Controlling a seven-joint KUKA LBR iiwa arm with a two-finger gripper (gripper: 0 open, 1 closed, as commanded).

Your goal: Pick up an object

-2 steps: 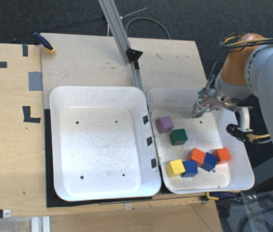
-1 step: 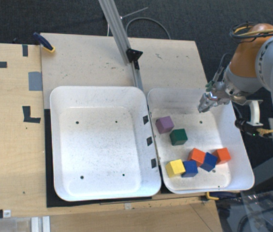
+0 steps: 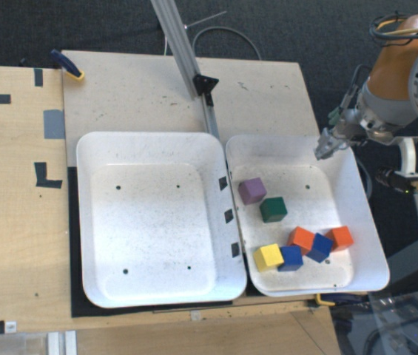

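Gripper (image 3: 325, 146) hangs over the upper right corner of the right bin (image 3: 364, 198), clear of all cubes; whether it is open or closed cannot be told. Left to right: the left bin (image 3: 90, 198) sits beside the right bin, their rims meeting at the centre. An aluminium bar (image 3: 175, 32) slants down from the top edge to the junction of the bins. Inside the right bin lie a purple cube (image 3: 251, 191) and, just below it, a green cube (image 3: 273, 209). Along the lower part sit a yellow cube (image 3: 269, 257), two blue cubes (image 3: 291, 257) (image 3: 319, 247) and two orange cubes (image 3: 302, 237) (image 3: 340, 237), closely clustered. Arm (image 3: 393, 80) enters from the right, wrist tilted down and leftward toward the bin's corner.
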